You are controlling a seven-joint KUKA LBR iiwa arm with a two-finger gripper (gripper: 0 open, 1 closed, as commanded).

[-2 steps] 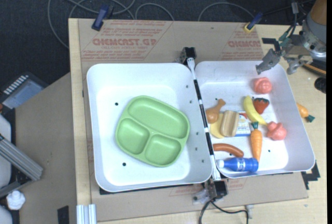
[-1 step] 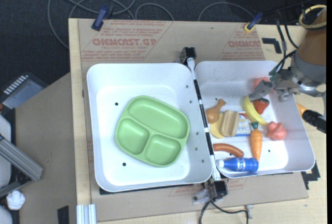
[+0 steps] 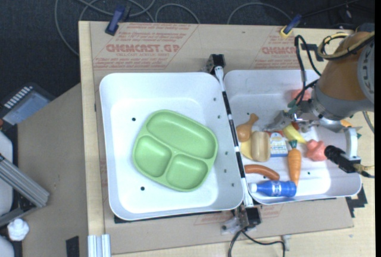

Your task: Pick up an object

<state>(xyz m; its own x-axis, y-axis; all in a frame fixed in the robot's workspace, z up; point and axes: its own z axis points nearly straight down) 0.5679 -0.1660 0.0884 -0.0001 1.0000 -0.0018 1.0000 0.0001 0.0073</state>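
Pale green and glossy, the moulded divided plate (image 3: 174,149) is lying tilted in the left bin (image 3: 119,98), and you are seeing three shallow, round-cornered compartments in it: one long, two small. White floor is showing all round the plate, widest toward the far wall and the left rim. The left bin and the right bin (image 3: 262,80) are both smooth white trays with rounded corners, sitting on a cardboard-faced bench (image 3: 155,47) and meeting along a dark centre strip. Crossing into the right bin, you are finding the pickable toys crowded along its near half: a tan drumstick shape (image 3: 246,128) against the left wall, a beige bread-like piece (image 3: 260,146) beside it, a small printed packet (image 3: 278,144), a matt red sausage (image 3: 262,171), a blue bottle (image 3: 276,189) lying along the near wall, a tapered orange carrot (image 3: 294,165), a yellow piece (image 3: 293,132) and a pink lump (image 3: 314,149). The far half of this bin is lying open. The gripper (image 3: 290,119) is hanging over the yellow piece, just above the cluster, on the grey, orange-banded arm (image 3: 345,80); whether it is open or closed you cannot tell.
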